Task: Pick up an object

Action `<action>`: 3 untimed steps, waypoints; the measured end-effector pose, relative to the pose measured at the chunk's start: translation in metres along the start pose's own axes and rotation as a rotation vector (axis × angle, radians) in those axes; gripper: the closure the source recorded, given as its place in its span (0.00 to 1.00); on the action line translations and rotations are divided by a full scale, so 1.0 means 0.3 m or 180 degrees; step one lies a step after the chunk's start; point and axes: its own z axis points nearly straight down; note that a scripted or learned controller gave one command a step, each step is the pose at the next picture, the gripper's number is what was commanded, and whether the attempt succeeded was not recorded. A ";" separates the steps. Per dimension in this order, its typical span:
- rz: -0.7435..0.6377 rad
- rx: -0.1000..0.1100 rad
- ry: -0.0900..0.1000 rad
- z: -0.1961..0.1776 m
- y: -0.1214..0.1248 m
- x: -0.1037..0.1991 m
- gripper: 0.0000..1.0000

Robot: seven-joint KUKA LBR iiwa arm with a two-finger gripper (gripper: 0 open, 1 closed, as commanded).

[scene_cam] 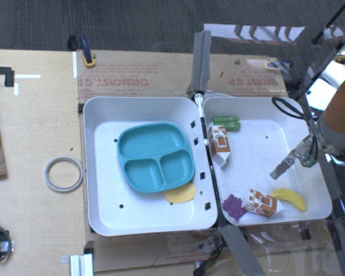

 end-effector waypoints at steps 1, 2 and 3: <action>-0.0040 -0.0002 0.0002 0.161 0.002 0.241 0.00; -0.0284 0.0001 0.0001 -0.104 -0.107 0.097 0.00; -0.0148 0.0002 0.0006 0.162 -0.148 0.048 0.00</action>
